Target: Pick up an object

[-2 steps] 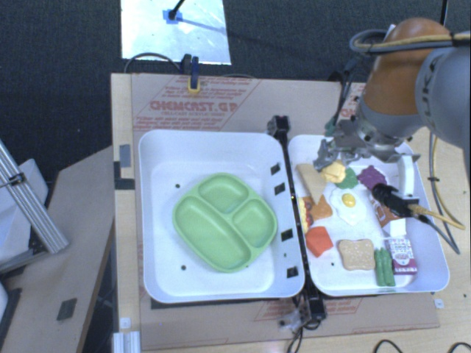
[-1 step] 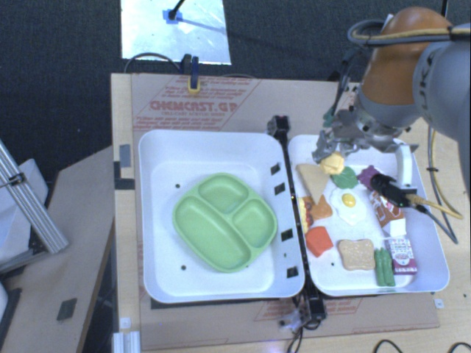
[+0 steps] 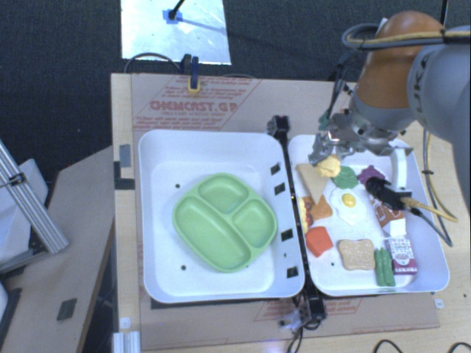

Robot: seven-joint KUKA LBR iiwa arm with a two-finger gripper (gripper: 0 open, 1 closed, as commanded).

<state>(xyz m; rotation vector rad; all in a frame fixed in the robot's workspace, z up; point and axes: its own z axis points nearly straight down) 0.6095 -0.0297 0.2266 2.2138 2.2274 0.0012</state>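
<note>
Gripper point(image 3: 326, 151) sits low over the far-left corner of the right bin point(image 3: 434, 274), the grey arm point(image 3: 441, 87) bent down from the right, its orange band point(image 3: 394, 54) above the wrist. From my console the metal tip is small and dark against the bin wall, and I cannot tell how it is set or whether anything is caught in it. Just below the tip, perhaps touching it, lies a yellow lumpy toy point(image 3: 329, 167); I take this as the likeliest target, since the tool is nearly on top of it. Its neighbours crowd in: a pale wedge point(image 3: 310, 180) leans alongside to the left, a green piece point(image 3: 346, 176) sits just to the right, and the fried egg point(image 3: 348, 200) lies just nearer the camera. That clutter, I judge, is why the wrist comes in steep from above and not from the side: little room exists for a sideways sweep. Further off in the same bin are a red block point(image 3: 318, 240), a slice of toast point(image 3: 357, 254), a green stalk point(image 3: 384, 266) and a small carton point(image 3: 402, 254), all well apart from the tool. The left bin point(image 3: 158, 197) holds a green divided plate point(image 3: 224, 221), which plays no part in this attempt.
</note>
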